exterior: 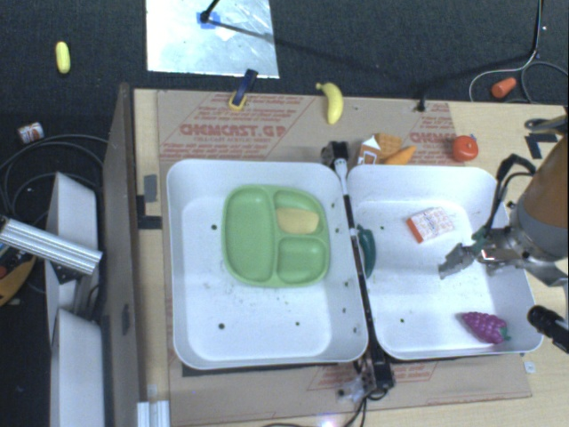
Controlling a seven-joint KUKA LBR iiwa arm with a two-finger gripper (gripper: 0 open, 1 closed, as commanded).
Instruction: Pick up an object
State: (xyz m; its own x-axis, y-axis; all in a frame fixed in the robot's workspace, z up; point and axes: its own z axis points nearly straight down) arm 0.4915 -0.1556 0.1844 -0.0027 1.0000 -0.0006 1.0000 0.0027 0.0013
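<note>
You have two white bins side by side on the bench: the left bin (200, 327) and the right bin (400, 327), pushed together so their inner walls meet along one seam, which lets the arm (544, 207) reach either one from the right without shifting base. The biggest thing in the left bin is a green divided plate (267, 238), lying flat near the middle with a pale yellow item (298, 218) resting in its upper right compartment — low and cradled there, so I judge it an awkward first choice. A teal object (364, 247) sits right at the seam, against the right bin's inner wall, where a wall would crowd a grasp. In the right bin, open floor surrounds the likelier targets: a red and white packet (429, 224) lying flat toward the back, and a purple grape bunch (484, 327) near the front right corner. The gripper (460, 261) hangs over the right bin between those two, apart from both, pointing leftward; nothing sits in it — whether its jaws stand wide or narrow you cannot tell at this size. Outside the bins, a banana (332, 102) and a red tomato (464, 148) lie on the cardboard, beyond the working area.
</note>
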